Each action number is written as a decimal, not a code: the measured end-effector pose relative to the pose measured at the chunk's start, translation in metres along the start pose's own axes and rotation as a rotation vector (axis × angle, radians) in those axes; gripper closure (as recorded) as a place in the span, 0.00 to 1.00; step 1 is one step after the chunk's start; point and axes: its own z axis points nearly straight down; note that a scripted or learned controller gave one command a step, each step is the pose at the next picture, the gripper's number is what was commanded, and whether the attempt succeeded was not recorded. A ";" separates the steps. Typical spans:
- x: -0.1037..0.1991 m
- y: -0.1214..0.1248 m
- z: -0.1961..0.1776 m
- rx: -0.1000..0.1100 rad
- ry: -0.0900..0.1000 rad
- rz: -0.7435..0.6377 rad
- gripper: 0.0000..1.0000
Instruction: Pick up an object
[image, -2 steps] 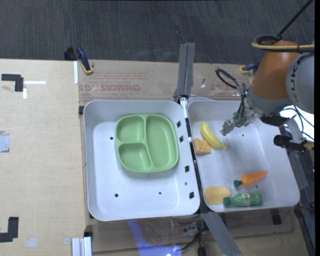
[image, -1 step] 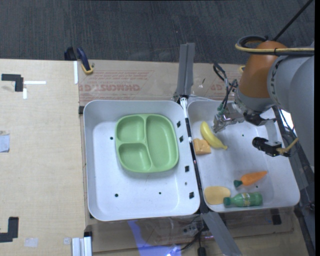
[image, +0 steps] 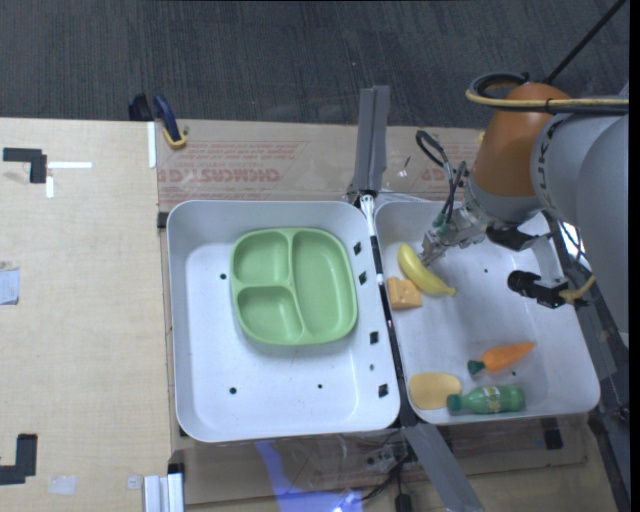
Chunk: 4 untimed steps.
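Observation:
In the right bin (image: 560, 400) a yellow banana (image: 424, 271) lies near the left wall, with an orange wedge-shaped block (image: 403, 293) touching its lower side. An orange carrot (image: 505, 356), a green bottle (image: 486, 400) and a flat yellow piece (image: 435, 389) lie near the front. My gripper (image: 437, 243) hangs low over the back of this bin, just above and to the right of the banana's upper end. Nothing is visibly held.
The left bin (image: 200, 340) holds a light green divided plate (image: 294, 286). A grey post (image: 372, 140) rises behind the wall between the bins. The arm's orange band (image: 515, 140) and grey body cover the right bin's far right corner. Black cables (image: 540, 288) hang there.

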 end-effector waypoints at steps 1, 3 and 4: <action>-0.001 0.003 -0.001 -0.002 -0.001 -0.152 0.00; -0.009 0.008 0.001 0.001 0.002 -0.311 0.00; -0.010 0.008 -0.010 -0.002 -0.001 -0.308 1.00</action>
